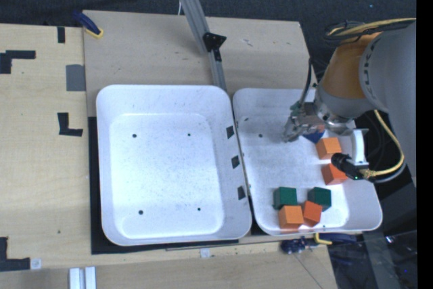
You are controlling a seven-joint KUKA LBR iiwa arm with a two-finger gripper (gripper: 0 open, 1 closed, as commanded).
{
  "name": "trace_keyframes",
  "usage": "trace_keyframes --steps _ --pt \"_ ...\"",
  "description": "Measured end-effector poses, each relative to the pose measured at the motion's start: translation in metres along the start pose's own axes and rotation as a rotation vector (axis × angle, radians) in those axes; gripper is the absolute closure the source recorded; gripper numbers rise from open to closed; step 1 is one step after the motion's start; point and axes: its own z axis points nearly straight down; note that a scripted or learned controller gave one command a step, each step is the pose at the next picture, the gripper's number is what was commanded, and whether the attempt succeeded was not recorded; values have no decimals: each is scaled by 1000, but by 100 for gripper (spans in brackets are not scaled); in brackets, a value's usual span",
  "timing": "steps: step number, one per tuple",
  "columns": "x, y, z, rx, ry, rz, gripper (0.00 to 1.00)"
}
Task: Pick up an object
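Over the right-hand bin (267, 112) the gripper (295, 128) hung low, its grip state impossible to tell, with the nearest orange block (329, 147) lying just beside it toward the arm's side, the other blocks clustered farther along the bin's near edge.

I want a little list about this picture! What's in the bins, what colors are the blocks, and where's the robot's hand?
left bin: no blocks seen inside
right bin: holds all the blocks
green blocks: two, one and another, near the front
orange blocks: four, one pair in front, one pair by the right wall
blue thing: partly hidden beside the gripper
gripper: low over the right bin's back part
holding a block: none seen between its fingers
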Motion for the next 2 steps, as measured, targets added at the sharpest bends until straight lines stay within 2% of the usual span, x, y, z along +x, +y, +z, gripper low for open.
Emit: trace_keyframes --steps 2 --pt "9 14 -122 -9 -1 1 100"
